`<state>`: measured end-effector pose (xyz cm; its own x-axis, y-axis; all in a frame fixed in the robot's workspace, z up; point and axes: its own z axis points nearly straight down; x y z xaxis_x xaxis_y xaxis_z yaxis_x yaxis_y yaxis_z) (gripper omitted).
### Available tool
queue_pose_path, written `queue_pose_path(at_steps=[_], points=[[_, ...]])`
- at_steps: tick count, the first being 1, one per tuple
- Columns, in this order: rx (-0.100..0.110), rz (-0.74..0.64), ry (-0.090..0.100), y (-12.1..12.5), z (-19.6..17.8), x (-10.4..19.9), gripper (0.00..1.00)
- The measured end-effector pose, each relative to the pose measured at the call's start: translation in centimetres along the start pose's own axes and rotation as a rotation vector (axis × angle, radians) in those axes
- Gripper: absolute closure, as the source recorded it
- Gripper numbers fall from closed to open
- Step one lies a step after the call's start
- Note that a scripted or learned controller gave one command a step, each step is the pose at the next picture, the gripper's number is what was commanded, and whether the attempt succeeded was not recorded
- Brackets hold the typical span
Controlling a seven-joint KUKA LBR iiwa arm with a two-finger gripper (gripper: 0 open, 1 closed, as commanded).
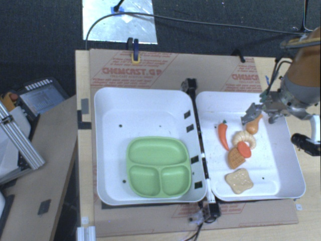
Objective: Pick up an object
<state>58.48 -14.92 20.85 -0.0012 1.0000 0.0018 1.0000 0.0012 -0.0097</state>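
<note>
Hand (pixel 252 115) sits over upper-right part of R bin (pixel 286 185), reaching in from the right; grey arm w/ orange band (pixel 306 67) above it. Can't tell if hand is released or clenched, view too small/blurred there. A small tan pear-shaped item (pixel 254 126) lies right at the hand, touching or just under it; can't tell if it's actually grasped.

Other toy food in R bin, all resting on bin floor: orange carrot (pixel 223 136) w/ green tip, left of hand, tilted, lying near bin's left wall. Pale croissant-like piece (pixel 246 138) just below the hand. Red-orange piece (pixel 244 150) touching it, on top of / beside a waffle-textured brown piece (pixel 234 158). Tan bread slice (pixel 239 181) lower down, apart from the cluster, near bin's front.

L bin (pixel 110 104) holds green 3-compartment plate (pixel 158 165) in its lower half, compartments look bare. Black clips (pixel 190 86) run along seam btwn the two bins.

Both bins sit on cardboard sheet (pixel 130 69) w/ red print, on the tabletop (pixel 52 149). Blue/yellow clamp (pixel 134 50) at cardboard's top edge. Shiny metal sheet (pixel 120 14) behind, cable crossing it. Aluminium rail (pixel 17 134) + dark device (pixel 42 97) at far left.
</note>
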Motion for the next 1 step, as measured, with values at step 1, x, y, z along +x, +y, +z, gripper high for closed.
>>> queue_pose_path(at_steps=[1], points=[[-0.011, -0.002, -0.002, 0.26, -0.59, 0.01, 0.00]])
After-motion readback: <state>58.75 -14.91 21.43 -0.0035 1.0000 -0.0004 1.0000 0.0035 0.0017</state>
